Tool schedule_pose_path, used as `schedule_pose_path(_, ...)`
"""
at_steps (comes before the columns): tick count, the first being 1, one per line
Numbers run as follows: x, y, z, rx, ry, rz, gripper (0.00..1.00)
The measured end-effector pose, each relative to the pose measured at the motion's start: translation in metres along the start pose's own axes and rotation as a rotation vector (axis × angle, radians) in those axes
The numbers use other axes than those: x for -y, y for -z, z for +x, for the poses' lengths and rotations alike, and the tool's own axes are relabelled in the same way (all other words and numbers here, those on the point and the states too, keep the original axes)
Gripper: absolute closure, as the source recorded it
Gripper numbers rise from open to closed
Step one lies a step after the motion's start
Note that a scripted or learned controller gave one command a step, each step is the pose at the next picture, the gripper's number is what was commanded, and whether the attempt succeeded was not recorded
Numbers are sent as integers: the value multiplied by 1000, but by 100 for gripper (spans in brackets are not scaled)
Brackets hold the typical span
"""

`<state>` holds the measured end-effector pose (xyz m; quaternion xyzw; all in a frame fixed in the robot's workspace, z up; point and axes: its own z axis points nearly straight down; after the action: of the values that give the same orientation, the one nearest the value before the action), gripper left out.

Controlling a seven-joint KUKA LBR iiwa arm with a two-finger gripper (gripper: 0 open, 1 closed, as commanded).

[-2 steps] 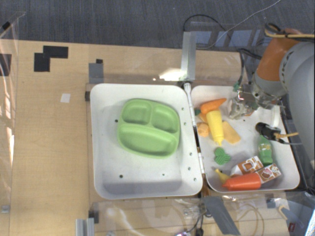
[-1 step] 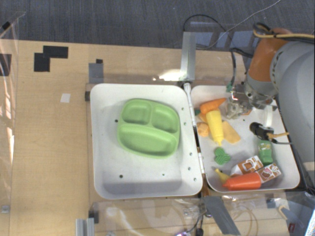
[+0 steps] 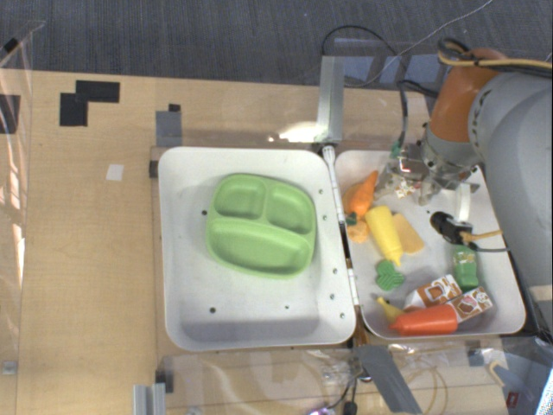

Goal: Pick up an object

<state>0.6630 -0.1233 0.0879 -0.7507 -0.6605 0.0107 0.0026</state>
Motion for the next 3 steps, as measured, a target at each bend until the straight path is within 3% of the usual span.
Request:
schedule_pose_path(1,3,8,0,0,4,14,100)
schedule_pose_path(2,16,100,91,-12,158,-26,100)
schedule_pose_path(3,16,100,91,-12,158,-25,0)
